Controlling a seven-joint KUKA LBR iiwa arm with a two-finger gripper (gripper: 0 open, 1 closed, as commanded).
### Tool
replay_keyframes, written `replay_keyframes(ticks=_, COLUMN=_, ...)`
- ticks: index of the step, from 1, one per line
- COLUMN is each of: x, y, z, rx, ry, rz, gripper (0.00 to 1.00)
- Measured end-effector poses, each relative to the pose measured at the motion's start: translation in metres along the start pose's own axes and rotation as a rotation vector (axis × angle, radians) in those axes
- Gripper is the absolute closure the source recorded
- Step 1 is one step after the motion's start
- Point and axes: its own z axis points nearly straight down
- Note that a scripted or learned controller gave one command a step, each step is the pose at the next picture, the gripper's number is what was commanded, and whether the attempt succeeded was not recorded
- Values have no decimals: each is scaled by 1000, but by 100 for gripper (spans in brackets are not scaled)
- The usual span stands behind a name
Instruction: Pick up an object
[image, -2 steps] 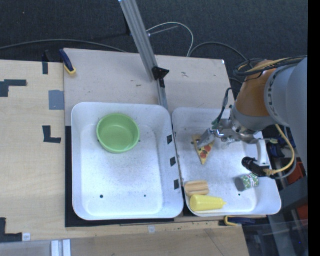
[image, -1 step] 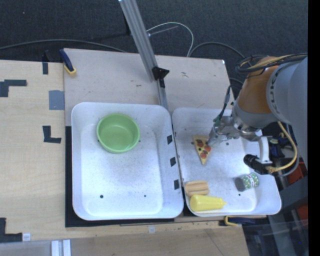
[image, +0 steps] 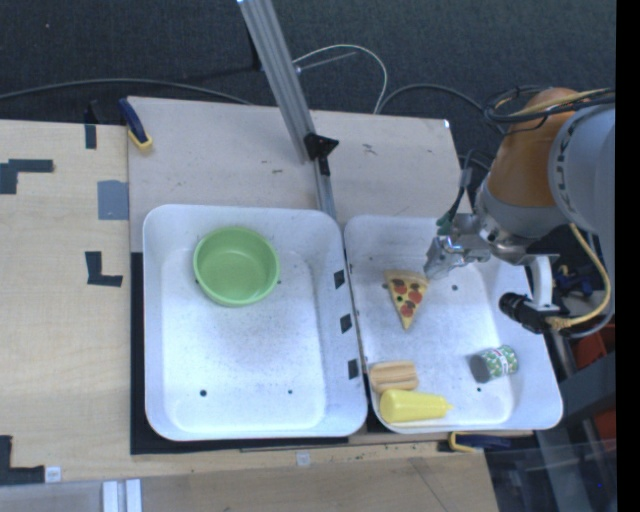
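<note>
Just beside the pizza slice (image: 405, 297), toward its crust edge and the far wall of the right bin (image: 465, 310), the gripper (image: 441, 258) is poised; whether it is open, or anything is held, cannot be told. For a clean grasp, it is best centred over the slice before being lowered, and the hot dog (image: 393, 376) and yellow block (image: 413, 405), lying nearer the front wall than the slice, are best left undisturbed.

A robotics lab: taped bench (image: 60, 250), white bins (image: 170, 330), loose cables (image: 345, 60).

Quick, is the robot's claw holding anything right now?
End effector: cannot be told if open or shut; nothing seen in it, beside the pizza slice.
</note>
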Motion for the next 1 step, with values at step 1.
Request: replay_keyframes(ticks=1, x=-5, y=-5, z=-46, rx=0, ry=-1, rz=2, gripper=100)
